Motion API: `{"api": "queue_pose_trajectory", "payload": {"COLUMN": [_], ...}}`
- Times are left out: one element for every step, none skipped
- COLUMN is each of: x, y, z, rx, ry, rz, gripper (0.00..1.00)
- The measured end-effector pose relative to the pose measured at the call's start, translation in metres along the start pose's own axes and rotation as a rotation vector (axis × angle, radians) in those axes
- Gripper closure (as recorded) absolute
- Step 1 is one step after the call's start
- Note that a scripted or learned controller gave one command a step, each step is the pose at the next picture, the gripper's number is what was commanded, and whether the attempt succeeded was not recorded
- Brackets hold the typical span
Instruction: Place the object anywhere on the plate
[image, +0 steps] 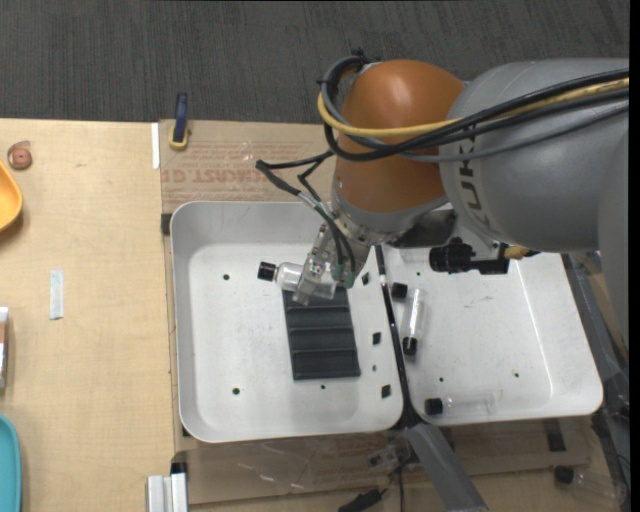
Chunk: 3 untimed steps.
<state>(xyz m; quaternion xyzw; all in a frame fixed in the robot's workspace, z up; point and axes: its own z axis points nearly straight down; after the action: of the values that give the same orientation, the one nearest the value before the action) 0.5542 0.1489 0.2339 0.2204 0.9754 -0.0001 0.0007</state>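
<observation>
Arm (520, 160) leaning in from the right, its orange band hanging over the wall between the two bins, and the gripper (328, 268) down low in the left bin (185, 330). Right at its tip sits the bottle (292, 276), a small clear one with a black cap, lying on its side with the cap pointing left. Whether the gripper is spread, closed, or pinching that bottle, I cannot tell: the wrist and its cables crowd the spot.

Now the target. The plate (325, 345), a dark ribbed slab, lies flat in the middle of the left bin, and the bottle is at its far edge, seeming to overlap the top rib. From this slant I can't say whether the bottle is resting there or hanging just above. That position makes sense, though: anywhere on the plate counts, so the nearest edge does the job as well as the centre.

My read is that this is the placing step, close to done. The risk is plain enough: a round bottle on its side at the rim of a ribbed slab could roll off onto the white floor of the bin.

Over in the right bin (560, 390), a clear tube (411, 312) lies near the dividing wall, well out of the action.
</observation>
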Motion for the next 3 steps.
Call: {"api": "queue_pose_trajectory", "payload": {"x": [-0.008,0.017,-0.034], "y": [0.025,0.047,0.104], "z": [-0.002,0.002,0.001], "rx": [0.0,-0.001,-0.003], "ry": [0.001,0.001,-0.001], "rz": [-0.273,-0.54,-0.969], "gripper": [1.0,1.0,1.0]}}
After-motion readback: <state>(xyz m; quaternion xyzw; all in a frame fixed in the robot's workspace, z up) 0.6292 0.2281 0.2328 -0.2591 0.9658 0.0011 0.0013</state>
